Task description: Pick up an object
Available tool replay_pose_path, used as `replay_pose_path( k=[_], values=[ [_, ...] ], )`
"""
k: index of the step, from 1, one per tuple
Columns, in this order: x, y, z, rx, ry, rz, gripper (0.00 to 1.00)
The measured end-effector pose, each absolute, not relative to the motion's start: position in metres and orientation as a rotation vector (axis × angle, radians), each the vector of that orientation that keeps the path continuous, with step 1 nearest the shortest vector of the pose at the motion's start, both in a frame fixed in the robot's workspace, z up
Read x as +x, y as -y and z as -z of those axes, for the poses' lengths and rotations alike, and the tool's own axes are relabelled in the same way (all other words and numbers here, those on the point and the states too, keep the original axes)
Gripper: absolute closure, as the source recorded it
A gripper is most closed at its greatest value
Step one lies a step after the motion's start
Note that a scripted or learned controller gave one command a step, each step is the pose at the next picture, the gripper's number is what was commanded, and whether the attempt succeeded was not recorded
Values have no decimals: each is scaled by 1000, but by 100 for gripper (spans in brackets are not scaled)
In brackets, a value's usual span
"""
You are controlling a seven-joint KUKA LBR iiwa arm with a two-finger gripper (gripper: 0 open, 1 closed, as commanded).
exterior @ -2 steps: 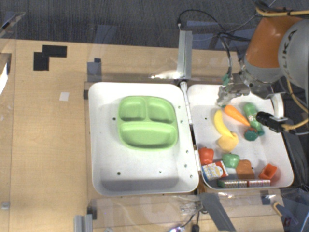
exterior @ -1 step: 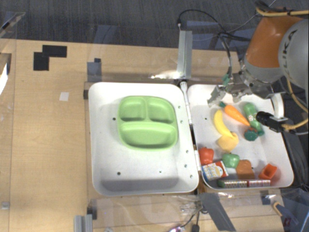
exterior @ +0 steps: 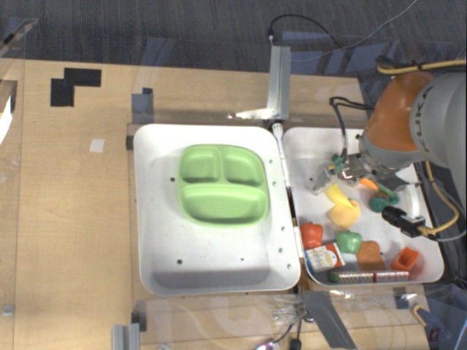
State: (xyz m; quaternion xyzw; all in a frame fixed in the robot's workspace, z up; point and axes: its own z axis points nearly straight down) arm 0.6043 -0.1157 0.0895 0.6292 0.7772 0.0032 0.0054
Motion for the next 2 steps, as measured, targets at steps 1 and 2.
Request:
replay_pose_path(
  k=[1, 2],
  values=[
    [607, 114, -102, 1965, -2433, -18, 100],
    [654, 70, -210, 2038, -2382, -7, 100]
  ],
)
